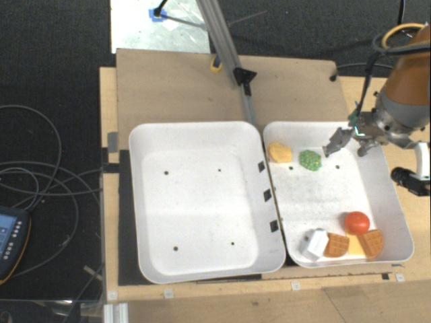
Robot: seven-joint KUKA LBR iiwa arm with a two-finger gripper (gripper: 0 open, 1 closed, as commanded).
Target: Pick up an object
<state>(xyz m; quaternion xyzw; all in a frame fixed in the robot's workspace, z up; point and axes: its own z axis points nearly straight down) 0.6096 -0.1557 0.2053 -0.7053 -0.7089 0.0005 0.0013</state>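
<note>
The right bin (384,187) holds a yellow lump (280,153) and a green knobbly ball (310,160) near its far edge. By its near edge lie a red tomato (357,221), two orange waffle pieces (336,245) (371,243) and a small white-grey block (313,243). My gripper (349,142) hangs over the far right of this bin, to the right of the green ball and apart from it. Its two fingers are spread with nothing between them.
The left bin (195,200) stands beside the right one, joined by black clips along the shared wall. A grey pole (225,42) slants across the bench at the back. Cables lie on the floor at left.
</note>
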